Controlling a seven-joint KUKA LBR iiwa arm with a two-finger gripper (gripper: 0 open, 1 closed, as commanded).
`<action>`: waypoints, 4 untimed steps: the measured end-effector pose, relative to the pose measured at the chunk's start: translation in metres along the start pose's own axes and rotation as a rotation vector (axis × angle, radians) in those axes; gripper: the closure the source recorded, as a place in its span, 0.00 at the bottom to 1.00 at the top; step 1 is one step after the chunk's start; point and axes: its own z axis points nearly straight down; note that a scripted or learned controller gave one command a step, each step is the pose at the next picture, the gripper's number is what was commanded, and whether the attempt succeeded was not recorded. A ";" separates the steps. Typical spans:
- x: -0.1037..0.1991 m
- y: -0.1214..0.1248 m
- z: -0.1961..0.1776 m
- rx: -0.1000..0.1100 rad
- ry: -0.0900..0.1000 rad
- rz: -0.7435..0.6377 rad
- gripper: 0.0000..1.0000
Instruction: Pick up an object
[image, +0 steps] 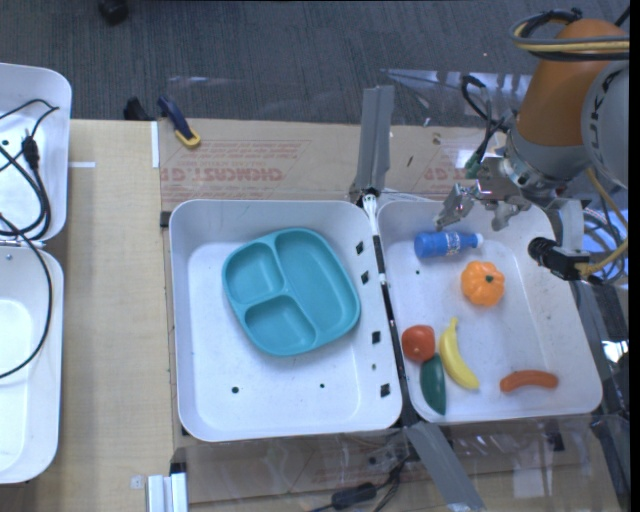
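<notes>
**Camera view: claw poised above blue bottle in fruit bin**

Camera view from above the bench catches the grey-and-orange arm (560, 110) reaching in at two o'clock, its claw (480, 205) hovering at the top edge of the right bin (570, 330). Whether the claw is spread or pressed together cannot be told at this slant; nothing is seen pinched in it.

The likeliest target, a blue bottle (447, 243), lies on its side just below the claw, at eleven o'clock in that bin. A clean grab would probably mean dropping straight down and closing across the bottle's narrow body, since a round bottle may roll away.

Sharing the bin: an orange (483, 283) near the middle, a tomato (418, 342), banana (459, 355) and green pepper (433, 385) clustered at seven o'clock, a sausage (528, 380) at five o'clock.

The left bin (200, 400) holds a teal divided plate (290, 292).
</notes>
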 end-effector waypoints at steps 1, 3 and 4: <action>-0.035 -0.051 0.104 -0.003 -0.001 0.003 0.00; -0.054 -0.079 0.107 0.000 0.001 0.009 1.00; 0.046 -0.147 -0.086 0.000 -0.001 0.000 1.00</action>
